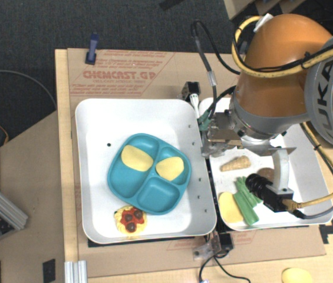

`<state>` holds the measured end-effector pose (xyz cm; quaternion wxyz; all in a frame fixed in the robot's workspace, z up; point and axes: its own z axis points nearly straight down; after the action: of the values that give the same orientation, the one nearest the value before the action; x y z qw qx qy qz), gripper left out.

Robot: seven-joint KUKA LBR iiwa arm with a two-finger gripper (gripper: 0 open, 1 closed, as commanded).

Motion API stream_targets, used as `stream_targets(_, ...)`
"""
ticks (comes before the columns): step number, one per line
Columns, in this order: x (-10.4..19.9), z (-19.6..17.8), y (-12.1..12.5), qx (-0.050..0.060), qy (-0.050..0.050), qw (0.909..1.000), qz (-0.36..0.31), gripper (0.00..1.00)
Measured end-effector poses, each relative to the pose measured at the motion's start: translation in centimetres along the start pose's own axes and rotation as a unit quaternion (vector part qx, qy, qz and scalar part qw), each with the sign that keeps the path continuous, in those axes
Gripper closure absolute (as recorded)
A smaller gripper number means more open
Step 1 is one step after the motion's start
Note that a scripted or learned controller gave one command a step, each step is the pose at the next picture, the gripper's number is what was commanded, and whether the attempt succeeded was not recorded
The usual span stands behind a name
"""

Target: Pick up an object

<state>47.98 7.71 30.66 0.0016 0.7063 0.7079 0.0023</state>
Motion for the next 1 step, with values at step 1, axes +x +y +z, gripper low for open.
stream_targets(1,0.96,-10.62,0.67,-0.004,0.001,1.0,0.0,1.0)
